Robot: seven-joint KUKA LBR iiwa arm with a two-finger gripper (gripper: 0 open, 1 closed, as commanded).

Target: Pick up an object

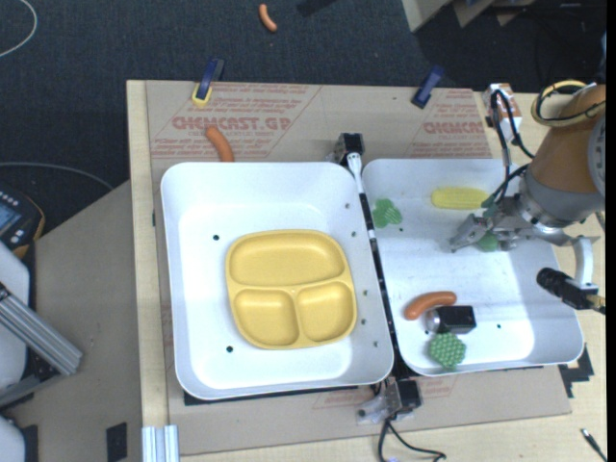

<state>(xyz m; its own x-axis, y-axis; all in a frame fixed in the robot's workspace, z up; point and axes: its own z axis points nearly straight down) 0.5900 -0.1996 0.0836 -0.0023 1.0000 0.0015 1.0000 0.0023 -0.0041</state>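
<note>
My claw (474,234) sits low in the right bin (539,349), in its upper half, with my grey arm and its orange band coming in from the right. The metal fingers (462,237) point left and look slightly spread, but I cannot tell for certain how far apart they stand, and I see nothing clearly between them. A small green piece (489,243) lies right against my claw, partly hidden under it; whether I touch it I cannot tell.

Just above my claw, near the bin's far wall, lies a yellow corn-like piece (459,197). To the left, close to the wall shared with the other bin, rests a green leafy toy (387,213). Toward the near edge of the same bin lie an orange-red sausage (429,303), a small black block (457,318) just beside it, and a green bumpy piece (447,350) just below the block.

The left bin (192,258) carries a yellow three-compartment plate (291,288) near its middle. Beyond the bins, on the brown counter (289,114), lies another orange sausage (220,143), with a blue clamp (206,82) and a second clamp (427,87) at the far edge.
</note>
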